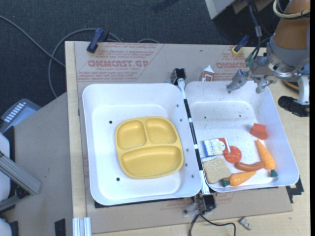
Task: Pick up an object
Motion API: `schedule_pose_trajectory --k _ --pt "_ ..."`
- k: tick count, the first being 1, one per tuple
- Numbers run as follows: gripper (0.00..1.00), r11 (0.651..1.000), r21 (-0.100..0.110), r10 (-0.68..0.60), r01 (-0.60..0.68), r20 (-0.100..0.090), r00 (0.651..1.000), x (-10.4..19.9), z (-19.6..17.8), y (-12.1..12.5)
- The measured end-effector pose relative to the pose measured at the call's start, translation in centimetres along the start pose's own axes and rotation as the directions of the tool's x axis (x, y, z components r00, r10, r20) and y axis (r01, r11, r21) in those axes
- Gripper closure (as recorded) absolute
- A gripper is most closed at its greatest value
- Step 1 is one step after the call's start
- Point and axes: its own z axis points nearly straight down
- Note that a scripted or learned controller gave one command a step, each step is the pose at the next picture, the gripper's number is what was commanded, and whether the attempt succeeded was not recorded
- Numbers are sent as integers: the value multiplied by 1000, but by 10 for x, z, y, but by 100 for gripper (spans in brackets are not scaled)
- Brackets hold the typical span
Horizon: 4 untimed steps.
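Red block (259,131) on bin floor, well below jaws (250,82)

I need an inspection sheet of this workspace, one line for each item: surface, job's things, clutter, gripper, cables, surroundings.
Surface: bench bears left bin and right bin, side by side.
Job's things: in the right bin's near part lie two carrots, a sausage, tomato slice, bread slice, red block, small carton.
Clutter: yellow divided plate in the left bin.
Gripper: gripper over the right bin's far edge, holding nothing.
Cables: grey cable on the floor.
Surroundings: dark carpet.
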Motion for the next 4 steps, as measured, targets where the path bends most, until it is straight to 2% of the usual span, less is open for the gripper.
schedule_pose_trajectory --k 2,3,4 --pt "0 1000 2 0 0 -2 1000 -79 120 -65" --pt "100 1000 -2 0 0 1 1000 -80 109 -64" --pt "100 1000 -15 -2 2 3 1000 -31 130 31"
